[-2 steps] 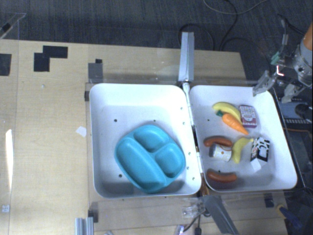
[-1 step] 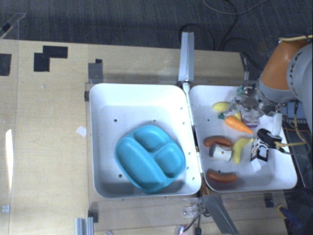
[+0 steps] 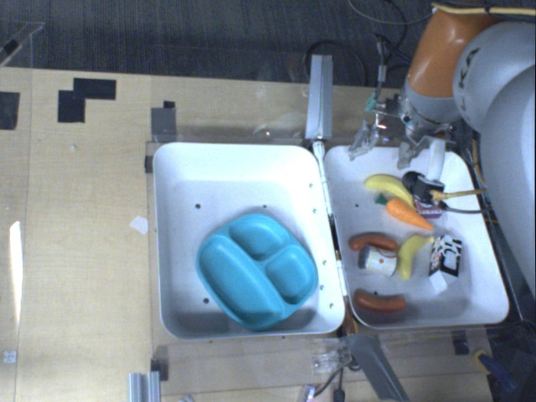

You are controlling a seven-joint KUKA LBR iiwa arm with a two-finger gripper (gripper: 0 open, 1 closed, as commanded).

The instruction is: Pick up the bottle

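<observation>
Jaws (image 3: 387,145) apart, holding nothing, over far edge of right bin (image 3: 479,301); bottle (image 3: 445,255) lies near that bin's right wall, just beside a banana (image 3: 411,255).

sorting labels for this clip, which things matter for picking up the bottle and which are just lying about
For the job:
- black and white bottle, the likely target
- tool
- right bin, which holds the bottle

Lying about:
- upper banana, lower banana
- carrot
- upper sausage, lower sausage
- blue plate in the left bin
</observation>
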